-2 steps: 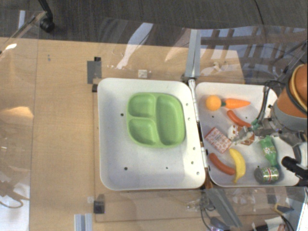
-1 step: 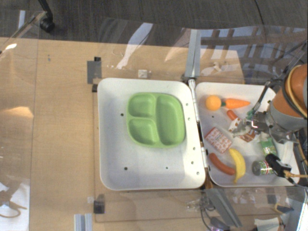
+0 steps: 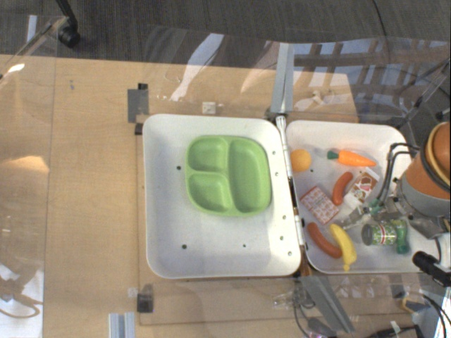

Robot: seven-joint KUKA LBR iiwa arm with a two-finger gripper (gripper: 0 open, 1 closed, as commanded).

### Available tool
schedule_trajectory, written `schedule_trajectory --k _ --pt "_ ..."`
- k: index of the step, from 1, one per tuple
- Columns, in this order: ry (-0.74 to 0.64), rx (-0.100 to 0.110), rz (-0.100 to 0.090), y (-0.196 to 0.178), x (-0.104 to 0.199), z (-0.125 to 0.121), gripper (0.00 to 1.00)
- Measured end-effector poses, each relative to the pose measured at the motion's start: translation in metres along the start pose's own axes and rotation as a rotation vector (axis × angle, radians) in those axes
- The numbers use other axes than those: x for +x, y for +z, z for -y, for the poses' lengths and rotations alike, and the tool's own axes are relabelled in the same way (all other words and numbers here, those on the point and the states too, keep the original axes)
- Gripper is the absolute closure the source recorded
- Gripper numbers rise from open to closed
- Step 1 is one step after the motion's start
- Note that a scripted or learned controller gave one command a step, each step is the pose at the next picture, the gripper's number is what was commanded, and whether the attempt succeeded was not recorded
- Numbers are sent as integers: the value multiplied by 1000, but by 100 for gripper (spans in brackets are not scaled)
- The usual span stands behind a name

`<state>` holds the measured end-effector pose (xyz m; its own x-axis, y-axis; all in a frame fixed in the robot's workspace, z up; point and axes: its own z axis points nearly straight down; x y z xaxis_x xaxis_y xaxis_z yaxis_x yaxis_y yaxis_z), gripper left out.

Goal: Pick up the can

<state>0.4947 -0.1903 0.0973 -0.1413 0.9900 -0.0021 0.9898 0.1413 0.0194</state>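
Observation:
The can (image 3: 385, 233) lies on its side near the front right of the right bin (image 3: 394, 134); it has a green label and a silvery end facing left. My gripper (image 3: 371, 208) reaches in from the right edge and hangs just above and to the left of the can, close to it. Nothing shows as held. The grey arm with its orange band (image 3: 435, 167) covers the bin's right rim.
The right bin also holds an orange (image 3: 301, 160), a carrot (image 3: 356, 158), two sausages (image 3: 342, 187) (image 3: 323, 238), a small carton (image 3: 364, 186), a pink box (image 3: 318, 204) and a banana (image 3: 343, 245). A green divided plate (image 3: 230, 174) lies in the left bin (image 3: 162, 210).

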Motion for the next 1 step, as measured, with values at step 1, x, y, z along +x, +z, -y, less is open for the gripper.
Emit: schedule_trajectory --k 1 --pt "-49 -4 -9 1 -6 -2 0"
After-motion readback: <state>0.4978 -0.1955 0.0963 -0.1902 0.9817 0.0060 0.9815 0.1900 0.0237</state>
